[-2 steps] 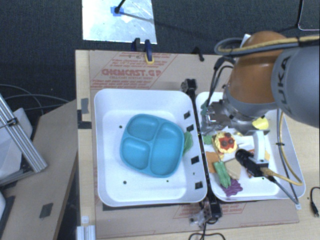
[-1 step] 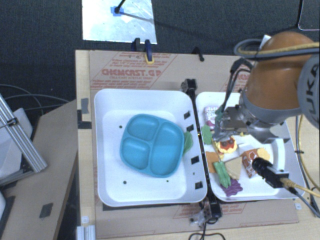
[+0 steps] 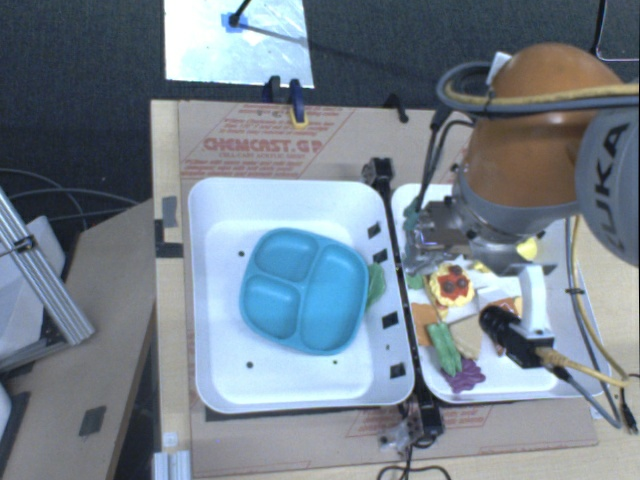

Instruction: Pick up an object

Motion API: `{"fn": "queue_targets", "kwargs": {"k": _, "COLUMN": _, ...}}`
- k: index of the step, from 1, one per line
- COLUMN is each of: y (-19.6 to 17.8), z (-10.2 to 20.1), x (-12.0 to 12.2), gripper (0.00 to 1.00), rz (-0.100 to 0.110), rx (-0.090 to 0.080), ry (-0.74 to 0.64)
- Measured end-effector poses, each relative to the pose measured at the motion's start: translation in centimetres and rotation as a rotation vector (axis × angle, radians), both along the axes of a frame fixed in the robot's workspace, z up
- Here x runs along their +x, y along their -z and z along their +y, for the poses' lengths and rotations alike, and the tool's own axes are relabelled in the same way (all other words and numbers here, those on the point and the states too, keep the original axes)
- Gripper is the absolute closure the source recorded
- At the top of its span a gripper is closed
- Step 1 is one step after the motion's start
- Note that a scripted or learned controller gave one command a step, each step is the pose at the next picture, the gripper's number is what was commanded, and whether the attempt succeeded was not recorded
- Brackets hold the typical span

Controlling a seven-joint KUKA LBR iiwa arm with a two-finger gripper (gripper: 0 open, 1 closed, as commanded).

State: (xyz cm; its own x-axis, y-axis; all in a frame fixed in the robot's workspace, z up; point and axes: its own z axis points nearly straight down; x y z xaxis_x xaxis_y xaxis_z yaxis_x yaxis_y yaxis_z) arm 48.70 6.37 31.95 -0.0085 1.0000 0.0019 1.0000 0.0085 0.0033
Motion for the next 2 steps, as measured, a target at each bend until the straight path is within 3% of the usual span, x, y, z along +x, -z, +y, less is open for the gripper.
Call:
{"fn": "queue_targets", "kwargs": {"k": 1, "y": -1.0, "z": -0.2, "x": 0.1, "gripper": 1.0, "rz": -0.001, "rx": -0.001, "ry": -0.001}}
{"fn": "queue_targets", "kwargs": {"k": 2, "y": 2.1, "z": -3.8, "x": 0.0, "gripper": 1.0, "rz": 0.003, "rx": -0.003, "ry": 0.011}}
